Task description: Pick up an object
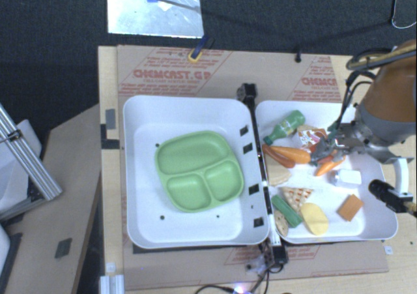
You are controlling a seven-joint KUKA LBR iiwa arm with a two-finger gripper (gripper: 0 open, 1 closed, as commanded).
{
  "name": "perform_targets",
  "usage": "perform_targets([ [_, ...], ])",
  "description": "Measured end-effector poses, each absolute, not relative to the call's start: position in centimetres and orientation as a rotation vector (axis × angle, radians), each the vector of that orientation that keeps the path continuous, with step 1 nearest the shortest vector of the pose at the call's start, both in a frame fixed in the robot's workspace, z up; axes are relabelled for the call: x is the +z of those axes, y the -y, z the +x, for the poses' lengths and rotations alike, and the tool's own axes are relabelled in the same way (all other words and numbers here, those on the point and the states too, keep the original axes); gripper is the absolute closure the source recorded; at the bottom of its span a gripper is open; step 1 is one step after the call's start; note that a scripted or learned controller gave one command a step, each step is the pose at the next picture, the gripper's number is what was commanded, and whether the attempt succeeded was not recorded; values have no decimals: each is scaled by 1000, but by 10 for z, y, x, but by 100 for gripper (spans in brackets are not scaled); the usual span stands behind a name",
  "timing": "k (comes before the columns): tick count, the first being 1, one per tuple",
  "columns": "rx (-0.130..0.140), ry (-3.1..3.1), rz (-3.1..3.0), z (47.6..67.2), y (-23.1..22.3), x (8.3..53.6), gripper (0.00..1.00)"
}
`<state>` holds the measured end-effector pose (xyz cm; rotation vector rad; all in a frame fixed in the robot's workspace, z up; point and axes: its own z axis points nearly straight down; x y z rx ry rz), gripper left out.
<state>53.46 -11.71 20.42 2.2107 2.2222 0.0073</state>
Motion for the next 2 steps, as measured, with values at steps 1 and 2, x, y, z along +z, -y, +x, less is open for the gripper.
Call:
perform_targets([
  [1, 3, -2224, 2214, 536, 117, 226, 100],
  [2, 5, -2232, 2208, 558, 57, 225, 100],
])
